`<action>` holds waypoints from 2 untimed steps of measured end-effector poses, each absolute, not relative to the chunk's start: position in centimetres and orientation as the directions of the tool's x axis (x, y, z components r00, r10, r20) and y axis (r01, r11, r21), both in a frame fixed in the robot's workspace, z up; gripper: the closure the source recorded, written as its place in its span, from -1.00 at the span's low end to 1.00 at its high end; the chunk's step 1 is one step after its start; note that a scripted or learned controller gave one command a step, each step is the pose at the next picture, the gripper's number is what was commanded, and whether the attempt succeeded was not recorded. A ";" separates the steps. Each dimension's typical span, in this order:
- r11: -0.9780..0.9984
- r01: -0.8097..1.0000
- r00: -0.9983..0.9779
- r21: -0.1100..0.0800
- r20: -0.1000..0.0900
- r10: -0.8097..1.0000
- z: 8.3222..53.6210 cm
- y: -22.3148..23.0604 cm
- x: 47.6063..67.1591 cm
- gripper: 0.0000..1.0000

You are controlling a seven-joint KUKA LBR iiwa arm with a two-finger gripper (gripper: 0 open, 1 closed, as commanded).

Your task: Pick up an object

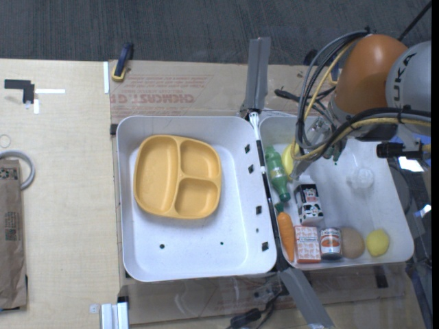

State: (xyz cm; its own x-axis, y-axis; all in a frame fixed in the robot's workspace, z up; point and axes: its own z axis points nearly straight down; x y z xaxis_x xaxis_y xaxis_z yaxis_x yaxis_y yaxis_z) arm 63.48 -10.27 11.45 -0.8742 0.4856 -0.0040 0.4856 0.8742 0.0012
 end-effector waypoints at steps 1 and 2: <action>0.952 0.305 -0.952 0.000 -0.004 0.305 15.3 -14.1 58.8 -1.00; 1.000 0.006 -1.000 0.000 -0.007 0.006 9.4 -10.0 64.0 -1.00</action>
